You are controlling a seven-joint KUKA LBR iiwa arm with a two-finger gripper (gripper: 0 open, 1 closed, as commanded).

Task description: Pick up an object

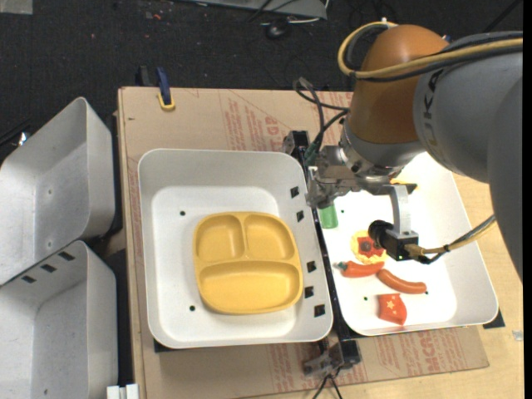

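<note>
My gripper hangs over the left edge of the right bin, under the grey and orange wrist. A small green object sits directly below its tip, touching or nearly touching it. Whether it is gripped I cannot tell. Lower in the same bin lie a yellow and red round toy, a red chili pepper, a brown sausage and a red strawberry-like piece.
The left bin holds a yellow divided plate. Black clips line the wall between the two bins. A black cable fitting dangles beside the round toy. Spare white bins are stacked at far left.
</note>
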